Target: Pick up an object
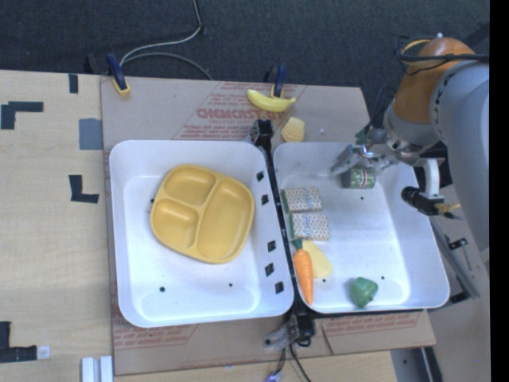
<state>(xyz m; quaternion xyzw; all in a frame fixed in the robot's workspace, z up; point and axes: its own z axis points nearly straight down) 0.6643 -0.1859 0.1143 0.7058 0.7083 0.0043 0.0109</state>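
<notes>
Camera view looks down on the counter [48, 213], where the grey arm [465, 126] with its orange band comes in from the right and sets its end effector [359, 161] over the upper part of the right bin [413, 293]. Directly under it sits a small can [359, 178] with a greenish label; it seems to lie on its side with its long axis running left to right, though that is hard to make out. The metal parts of the end effector touch or overlap the top of the can, and I cannot tell whether it is open or closed, or whether it grips the can at all.

Lower in that bin, near its left wall, two flat patterned rectangular packets [305, 212] lie one below the other. Below them a smooth orange carrot [304, 275] points toward the bottom of the frame, with a pale yellow piece [320, 259] just beside it. A rounded green object [363, 291] sits near the bin's lower right.

The left bin [127, 293] holds a glossy yellow divided plate [203, 212]. On the brown cardboard above the bins rest a yellow banana [270, 100] and a small ridged yellow object [293, 129].
</notes>
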